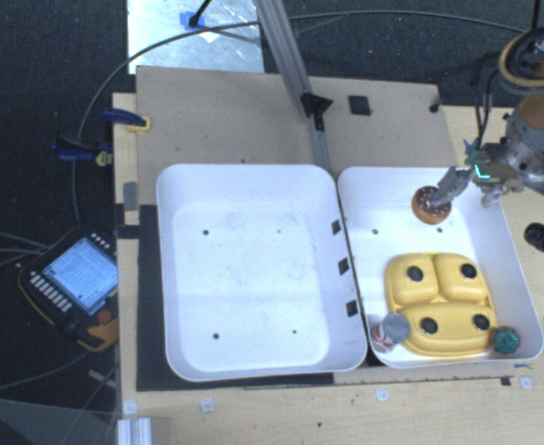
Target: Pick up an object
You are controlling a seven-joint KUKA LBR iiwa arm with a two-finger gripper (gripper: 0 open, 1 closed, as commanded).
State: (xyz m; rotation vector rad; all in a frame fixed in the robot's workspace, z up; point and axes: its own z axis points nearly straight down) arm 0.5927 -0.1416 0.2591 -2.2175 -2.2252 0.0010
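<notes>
bench, two white bins | right bin (508, 248) | tool (449, 189) just above brown round object (430, 205) | tool opening: cannot tell

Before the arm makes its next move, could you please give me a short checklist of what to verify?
1. Target chosen: the small round brown object in the right white bin lies right beside the gripper - ok.
2. Object held between the jaws: cannot tell.
3. Jaws open or shut: cannot tell.
4. Room around the target: the large yellow moulded plastic piece lies apart from it - ok.
5. Other candidates located: a small grey and red object and a small green ball sit at the bin's near edge - ok.
</notes>
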